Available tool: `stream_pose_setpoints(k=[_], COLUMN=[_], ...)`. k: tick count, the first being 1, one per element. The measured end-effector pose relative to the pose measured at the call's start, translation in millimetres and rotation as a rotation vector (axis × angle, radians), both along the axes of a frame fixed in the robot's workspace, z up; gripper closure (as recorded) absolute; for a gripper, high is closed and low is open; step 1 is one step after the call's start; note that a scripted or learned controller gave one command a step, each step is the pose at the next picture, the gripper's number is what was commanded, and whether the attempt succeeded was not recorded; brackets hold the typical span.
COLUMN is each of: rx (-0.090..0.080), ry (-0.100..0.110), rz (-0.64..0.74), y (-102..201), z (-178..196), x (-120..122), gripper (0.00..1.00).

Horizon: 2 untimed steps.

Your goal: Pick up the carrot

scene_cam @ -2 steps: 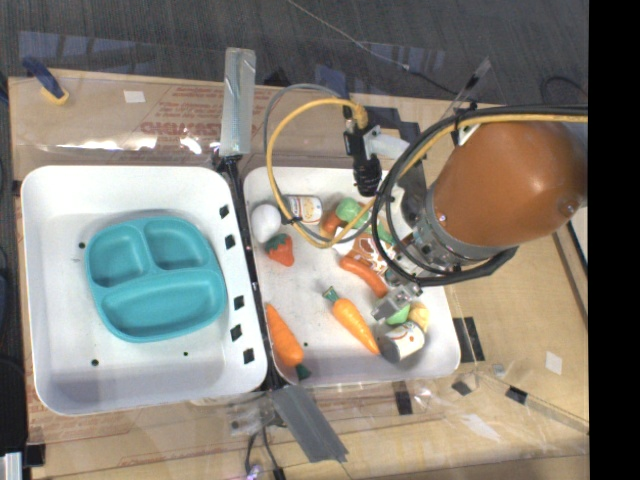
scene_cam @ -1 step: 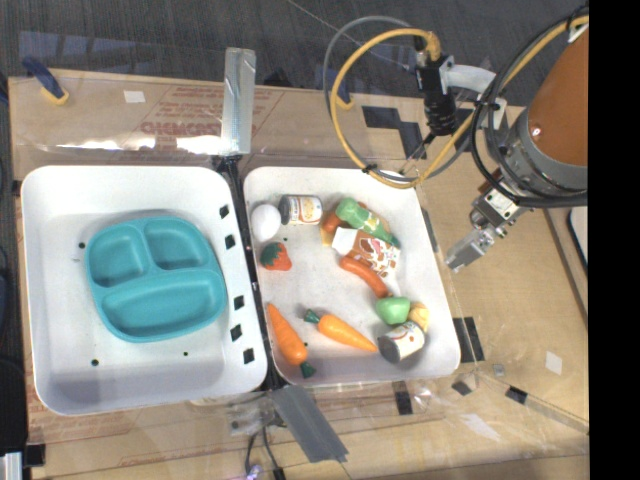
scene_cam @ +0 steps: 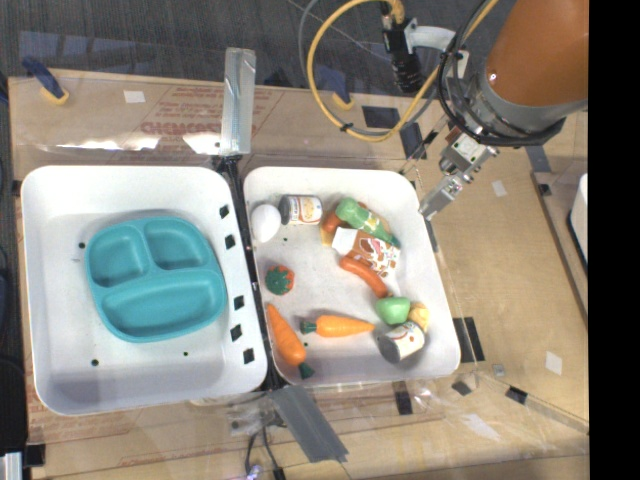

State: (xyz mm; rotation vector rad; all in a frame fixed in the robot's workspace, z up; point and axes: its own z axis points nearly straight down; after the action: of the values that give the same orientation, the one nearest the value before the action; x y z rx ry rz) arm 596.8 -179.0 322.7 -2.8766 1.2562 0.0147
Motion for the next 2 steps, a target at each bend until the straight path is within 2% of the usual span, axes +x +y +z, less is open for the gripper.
stream_pose_setpoints(k=[1, 2], rx=[0.001, -0.005], ry=[0.001, 0.000], rz=[0.115, -0.296], y=[-3, 30], z=[-79, -88], x=[59, 60], gripper=[1.00, 1.00])
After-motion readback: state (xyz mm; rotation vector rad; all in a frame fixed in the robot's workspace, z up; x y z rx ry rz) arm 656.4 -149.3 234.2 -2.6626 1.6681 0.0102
